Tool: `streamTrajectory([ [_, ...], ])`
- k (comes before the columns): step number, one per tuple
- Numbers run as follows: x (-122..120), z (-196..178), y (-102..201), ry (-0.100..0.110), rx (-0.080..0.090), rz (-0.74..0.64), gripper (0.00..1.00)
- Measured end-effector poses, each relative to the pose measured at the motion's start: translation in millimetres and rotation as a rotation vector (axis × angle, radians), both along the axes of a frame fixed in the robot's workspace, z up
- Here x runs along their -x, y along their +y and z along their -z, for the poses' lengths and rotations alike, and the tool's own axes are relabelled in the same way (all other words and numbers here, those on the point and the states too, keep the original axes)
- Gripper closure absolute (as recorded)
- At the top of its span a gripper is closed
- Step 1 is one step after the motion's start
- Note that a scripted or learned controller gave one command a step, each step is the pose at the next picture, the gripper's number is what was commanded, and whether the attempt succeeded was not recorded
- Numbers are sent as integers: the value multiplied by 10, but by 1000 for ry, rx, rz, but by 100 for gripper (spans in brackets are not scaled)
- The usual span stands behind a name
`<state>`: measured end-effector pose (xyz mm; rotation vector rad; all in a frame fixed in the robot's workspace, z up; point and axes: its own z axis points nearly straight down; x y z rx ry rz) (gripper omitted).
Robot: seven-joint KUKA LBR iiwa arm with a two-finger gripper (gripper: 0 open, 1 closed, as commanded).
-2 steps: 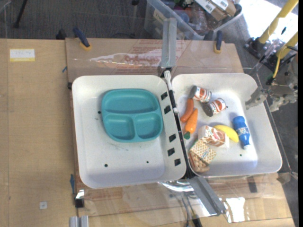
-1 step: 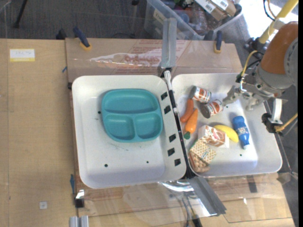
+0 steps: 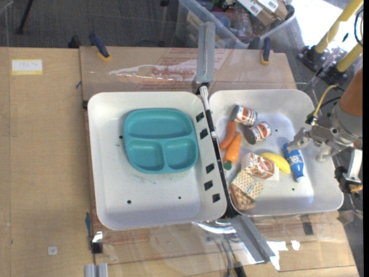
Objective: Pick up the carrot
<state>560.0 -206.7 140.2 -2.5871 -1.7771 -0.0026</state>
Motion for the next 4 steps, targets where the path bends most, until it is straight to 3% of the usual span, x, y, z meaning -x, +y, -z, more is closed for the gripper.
streamTrajectory([
  [1, -17, -97, 166, -1, 4, 346, 0],
  [2, -6, -1120, -108, -3, 5, 42, 0],
  [3, 298, 83, 473, 1, 3, 94, 0],
  [4, 812, 79, 23, 3, -1, 142, 0],
])
